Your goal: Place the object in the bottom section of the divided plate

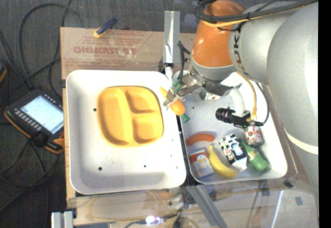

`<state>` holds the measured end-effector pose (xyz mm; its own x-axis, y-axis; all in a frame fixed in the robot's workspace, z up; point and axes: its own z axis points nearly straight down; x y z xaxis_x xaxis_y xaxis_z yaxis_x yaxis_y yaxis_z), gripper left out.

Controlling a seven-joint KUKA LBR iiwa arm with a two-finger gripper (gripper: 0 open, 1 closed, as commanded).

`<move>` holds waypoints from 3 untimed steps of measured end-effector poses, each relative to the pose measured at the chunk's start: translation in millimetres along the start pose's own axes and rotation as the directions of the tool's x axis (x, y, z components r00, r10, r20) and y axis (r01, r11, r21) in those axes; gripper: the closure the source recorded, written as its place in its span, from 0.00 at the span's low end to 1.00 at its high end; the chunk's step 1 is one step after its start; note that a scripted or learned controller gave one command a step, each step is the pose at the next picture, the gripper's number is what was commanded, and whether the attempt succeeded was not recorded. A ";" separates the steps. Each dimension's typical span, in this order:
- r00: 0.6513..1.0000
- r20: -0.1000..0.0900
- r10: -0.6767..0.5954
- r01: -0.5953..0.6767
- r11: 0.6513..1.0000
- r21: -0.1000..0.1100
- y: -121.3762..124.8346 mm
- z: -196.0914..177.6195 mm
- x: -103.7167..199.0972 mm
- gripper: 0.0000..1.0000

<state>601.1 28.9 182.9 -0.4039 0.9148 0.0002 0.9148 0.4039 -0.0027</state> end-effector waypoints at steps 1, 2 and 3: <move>1.000 -0.002 0.000 0.000 1.000 0.001 0.3 -8.2 0.7 1.00; 0.997 -0.001 0.082 -0.082 0.997 0.000 -3.7 0.3 -9.7 1.00; 0.993 0.003 -0.121 0.121 0.993 -0.001 15.5 -25.0 -11.9 1.00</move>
<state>620.2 24.2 207.9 -0.5118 0.8591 -0.0029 0.8591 0.5118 -0.0016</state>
